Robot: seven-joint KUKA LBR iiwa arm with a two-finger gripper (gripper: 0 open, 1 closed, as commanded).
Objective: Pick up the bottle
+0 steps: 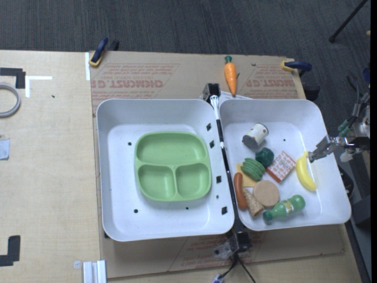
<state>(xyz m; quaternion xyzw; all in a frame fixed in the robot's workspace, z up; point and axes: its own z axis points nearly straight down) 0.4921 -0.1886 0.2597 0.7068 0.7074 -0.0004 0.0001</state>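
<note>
Green bottle (284, 209) lies on its side in the lower right of the frame, near the front wall of the right bin (330, 214), its long axis running from lower left up toward the right. It looks like a small toy bottle in moulded plastic, so my guess is light, stiff and smooth-skinned; likely to roll or skid if nudged along the bin floor, not likely to break. One end touches or nearly touches a tan round disc (266, 193) and a wedge-shaped piece (253, 205) just left of it; a yellow banana (305, 173) sits close above and right, a red-patterned box (281, 166) further up. The clearer side is the lower right, toward the bin wall. Best hold, as I judge it: across the middle of the body, fingers either side of the long axis, coming straight down so the round surface is pinched and not pushed. The narrow end would give less purchase. Gripper (325, 148) is at the right edge of the frame, over the right bin's rim and well apart from the bottle, with nothing seen between the fingers; too small and blurred to tell whether it is spread or closed. Left bin (112, 158) carries a green divided tray (173, 167).
</note>
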